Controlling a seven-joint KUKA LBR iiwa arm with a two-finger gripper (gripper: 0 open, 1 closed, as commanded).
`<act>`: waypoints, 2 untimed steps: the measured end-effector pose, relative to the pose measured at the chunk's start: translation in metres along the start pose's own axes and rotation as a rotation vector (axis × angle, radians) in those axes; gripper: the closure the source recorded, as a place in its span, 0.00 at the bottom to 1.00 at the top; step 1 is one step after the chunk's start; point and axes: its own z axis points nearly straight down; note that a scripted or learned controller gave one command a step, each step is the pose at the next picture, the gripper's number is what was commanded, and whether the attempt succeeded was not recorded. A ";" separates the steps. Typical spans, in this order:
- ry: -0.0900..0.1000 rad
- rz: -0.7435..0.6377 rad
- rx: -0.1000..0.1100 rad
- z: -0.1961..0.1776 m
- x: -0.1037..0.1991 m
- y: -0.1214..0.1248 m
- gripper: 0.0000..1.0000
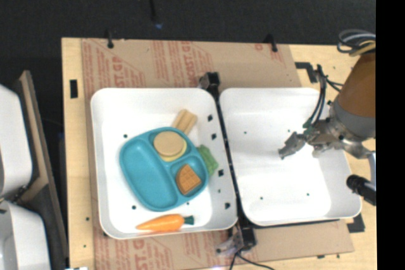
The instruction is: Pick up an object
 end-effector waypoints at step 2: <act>-0.001 -0.001 -0.002 0.011 -0.001 0.045 0.00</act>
